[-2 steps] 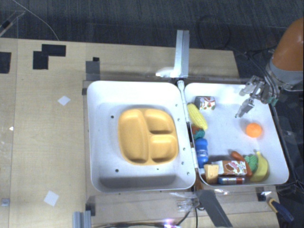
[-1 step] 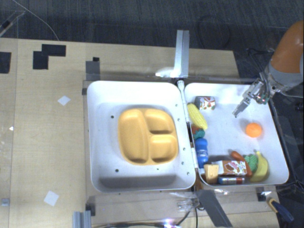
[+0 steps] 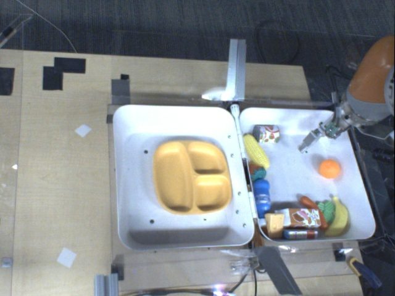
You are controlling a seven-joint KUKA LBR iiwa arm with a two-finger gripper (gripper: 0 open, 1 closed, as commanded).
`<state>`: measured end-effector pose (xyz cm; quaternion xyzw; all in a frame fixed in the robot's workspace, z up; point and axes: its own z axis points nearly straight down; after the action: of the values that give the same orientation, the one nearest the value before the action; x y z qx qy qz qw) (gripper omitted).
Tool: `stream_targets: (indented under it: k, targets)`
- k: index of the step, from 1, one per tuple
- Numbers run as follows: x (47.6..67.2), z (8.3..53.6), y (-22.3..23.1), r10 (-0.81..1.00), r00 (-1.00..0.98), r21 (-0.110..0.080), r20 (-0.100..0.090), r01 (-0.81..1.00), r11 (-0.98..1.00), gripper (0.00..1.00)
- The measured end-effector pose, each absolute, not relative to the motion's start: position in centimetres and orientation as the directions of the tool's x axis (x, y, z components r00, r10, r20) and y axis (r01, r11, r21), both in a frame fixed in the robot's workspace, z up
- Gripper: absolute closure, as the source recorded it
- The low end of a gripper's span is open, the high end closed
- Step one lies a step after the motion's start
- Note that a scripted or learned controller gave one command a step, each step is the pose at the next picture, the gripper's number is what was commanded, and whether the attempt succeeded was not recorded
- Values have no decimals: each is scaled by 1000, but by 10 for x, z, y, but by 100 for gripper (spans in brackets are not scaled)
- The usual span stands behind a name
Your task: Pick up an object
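While the gripper point(image 3: 310, 139) is hanging over the upper part of the right bin point(image 3: 364, 230), whether its fingers are parted or closed is not resolving at this size, and nothing is showing between them. Nearest item: orange ball point(image 3: 330, 169), sitting apart on bare floor, lying below and slightly right of the gripper. Round, so no long axis is governing the approach.

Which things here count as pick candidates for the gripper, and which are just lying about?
Job:
gripper, over the right bin
orange
corn cob
small can
blue bottle
ketchup packet
banana

Just lying about:
yellow divided tray in the left bin
paper scraps on the bench
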<state>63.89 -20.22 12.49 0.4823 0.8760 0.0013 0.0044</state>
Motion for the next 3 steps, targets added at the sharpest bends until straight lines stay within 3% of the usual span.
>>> stream_targets:
  k: [1, 2, 3]
  targets:
    - [633, 115, -132, 937, -349, 6, -1, 937, 349, 0]
    - [652, 132, -186, 831, -556, 8, -10, 831, 557, 0]
    - [654, 90, -205, 876, -482, 7, -6, 876, 482, 0]
